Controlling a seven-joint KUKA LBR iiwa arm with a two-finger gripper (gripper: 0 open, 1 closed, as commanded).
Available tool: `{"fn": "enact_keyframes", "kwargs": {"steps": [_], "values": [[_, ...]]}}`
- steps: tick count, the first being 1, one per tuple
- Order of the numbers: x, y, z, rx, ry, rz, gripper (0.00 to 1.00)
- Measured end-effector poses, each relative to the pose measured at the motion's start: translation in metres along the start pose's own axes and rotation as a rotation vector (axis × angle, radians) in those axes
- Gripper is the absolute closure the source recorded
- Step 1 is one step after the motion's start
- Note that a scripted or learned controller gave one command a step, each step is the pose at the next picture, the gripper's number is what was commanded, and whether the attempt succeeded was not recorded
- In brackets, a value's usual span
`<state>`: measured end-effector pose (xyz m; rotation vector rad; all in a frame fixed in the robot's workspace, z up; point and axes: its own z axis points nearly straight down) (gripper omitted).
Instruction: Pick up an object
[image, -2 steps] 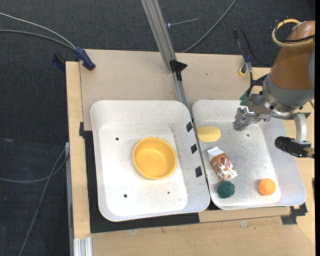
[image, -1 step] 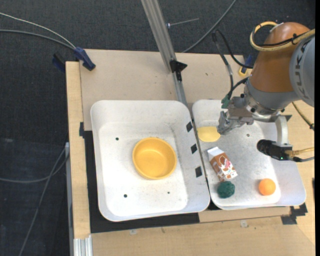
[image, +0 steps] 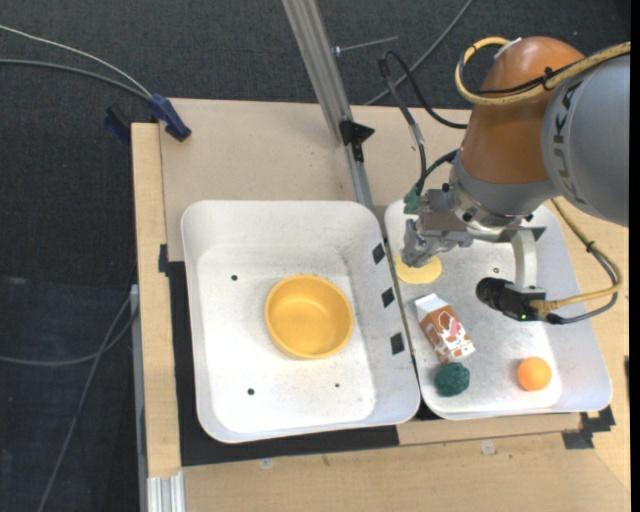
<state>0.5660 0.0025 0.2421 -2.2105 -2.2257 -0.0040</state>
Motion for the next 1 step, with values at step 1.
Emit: {"fn": "enact_keyframes", "kwargs": {"steps": [1], "values": [[0.0493, -0.0111, 0.0127, 0.014, 0.001, 0.001, 1.0]]}}
